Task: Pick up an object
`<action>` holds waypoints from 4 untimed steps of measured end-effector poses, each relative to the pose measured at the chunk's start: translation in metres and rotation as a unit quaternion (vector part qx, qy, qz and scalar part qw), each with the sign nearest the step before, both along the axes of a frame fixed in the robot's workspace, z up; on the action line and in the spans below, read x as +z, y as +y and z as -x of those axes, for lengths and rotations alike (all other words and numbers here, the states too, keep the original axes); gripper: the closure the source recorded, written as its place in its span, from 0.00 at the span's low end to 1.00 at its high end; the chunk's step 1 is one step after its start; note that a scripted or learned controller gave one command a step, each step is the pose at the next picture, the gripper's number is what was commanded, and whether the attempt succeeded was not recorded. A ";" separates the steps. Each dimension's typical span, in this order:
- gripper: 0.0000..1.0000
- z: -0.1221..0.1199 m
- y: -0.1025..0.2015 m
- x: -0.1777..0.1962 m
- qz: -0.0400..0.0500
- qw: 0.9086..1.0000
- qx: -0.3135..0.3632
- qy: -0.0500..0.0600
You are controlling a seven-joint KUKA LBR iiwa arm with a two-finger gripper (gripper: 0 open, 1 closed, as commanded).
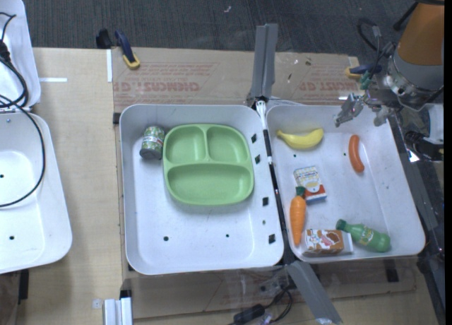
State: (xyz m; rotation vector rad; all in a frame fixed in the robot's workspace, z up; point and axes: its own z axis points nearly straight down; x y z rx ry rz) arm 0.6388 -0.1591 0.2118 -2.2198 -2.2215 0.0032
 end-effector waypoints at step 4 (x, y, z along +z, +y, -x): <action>1.00 -0.021 -0.023 -0.016 0.000 1.000 -0.011 -0.002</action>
